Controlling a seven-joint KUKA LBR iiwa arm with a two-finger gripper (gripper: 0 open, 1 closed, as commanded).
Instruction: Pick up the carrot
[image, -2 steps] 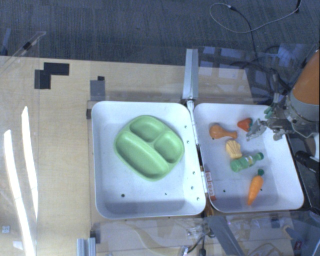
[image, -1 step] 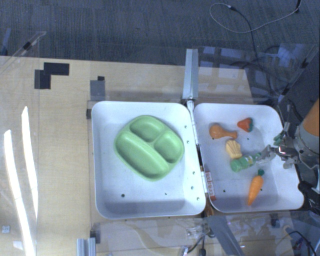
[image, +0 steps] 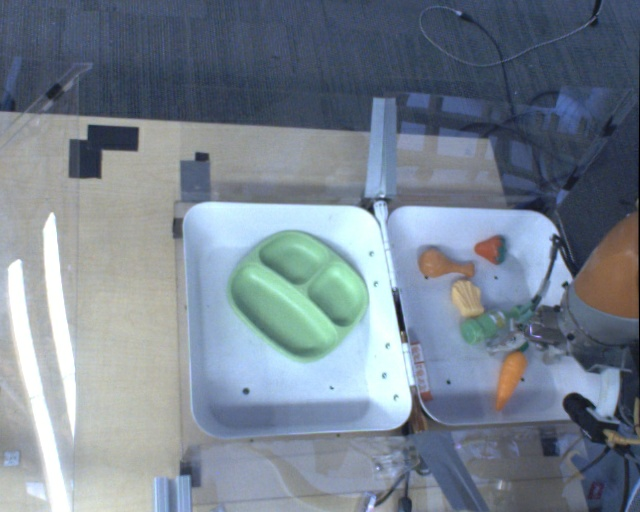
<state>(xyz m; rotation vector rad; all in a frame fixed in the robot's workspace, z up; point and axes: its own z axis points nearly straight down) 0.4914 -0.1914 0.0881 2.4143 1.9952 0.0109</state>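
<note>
Carrot (image: 510, 378) lay nearest the camera, in the right bin (image: 440, 400) — orange, its narrow tip pointing toward the bin's front rim and its green top up toward the gripper (image: 535, 335). That gripper hung just above the carrot's leafy end, close by the bin's right wall; whether its fingers were apart or together could not be told. Beyond the carrot, farther into the bin, sat a green toy (image: 478, 328), then a yellow corn piece (image: 467, 297), then a drumstick (image: 444, 265) and a strawberry (image: 490, 249) nearest the back rim. Left of the carrot's bin, the other bin (image: 210, 390) held a green divided plate (image: 298, 293) — tilted askew, well apart from the carrot.
</note>
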